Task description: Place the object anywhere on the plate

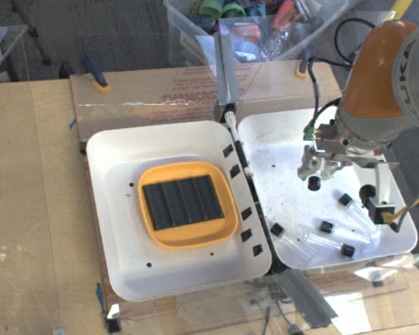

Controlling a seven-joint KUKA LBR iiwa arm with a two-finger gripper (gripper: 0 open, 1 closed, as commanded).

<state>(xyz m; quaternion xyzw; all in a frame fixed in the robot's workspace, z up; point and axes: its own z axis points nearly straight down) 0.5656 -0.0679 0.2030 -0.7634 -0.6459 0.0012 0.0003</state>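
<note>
In right bin (283, 131), clear black-capped tubes (312, 240)

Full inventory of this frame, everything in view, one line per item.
left bin: one, white, left on the bench
right bin: one, white, beside it
plate: one, orange-yellow with a dark ribbed centre, middle of the left bin
capped tubes: at least four, clear with black caps, scattered in the near half of the right bin
storage box: one, clear, holding mixed coloured items, behind the bins
arm: one, grey with an orange band, entering from the right
gripper: one, over the right bin
</note>
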